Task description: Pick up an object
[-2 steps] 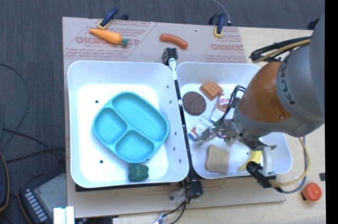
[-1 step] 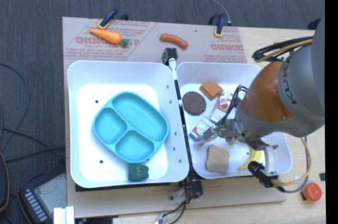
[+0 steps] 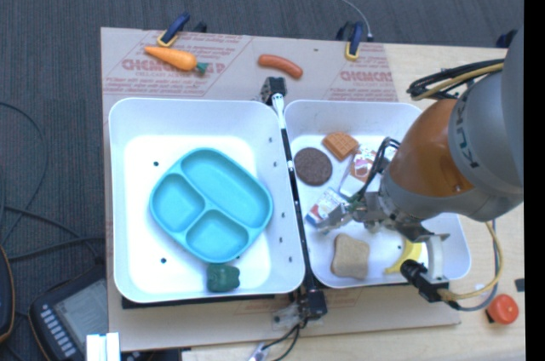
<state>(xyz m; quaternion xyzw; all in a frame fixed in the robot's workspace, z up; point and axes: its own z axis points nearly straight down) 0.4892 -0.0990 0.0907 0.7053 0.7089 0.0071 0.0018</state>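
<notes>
Grey arm (image 3: 498, 138) with broad orange band, black cables alongside.

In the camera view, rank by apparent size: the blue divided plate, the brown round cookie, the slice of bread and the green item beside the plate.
1. Blue divided plate, clearly largest.
2. Slice of bread and brown round cookie: they look about alike, so I won't rank them.
3. Green item, slightly smaller.

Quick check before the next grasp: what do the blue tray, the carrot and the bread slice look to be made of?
Blue tray: likely moulded plastic, smooth with a soft sheen and rounded compartment walls.
Carrot: probably toy plastic or rubber; uniform orange, smooth, with a green tip.
Bread slice: matte tan, possibly foam or soft plastic; the surface looks dull and slightly porous, but that is hard to confirm.
</notes>
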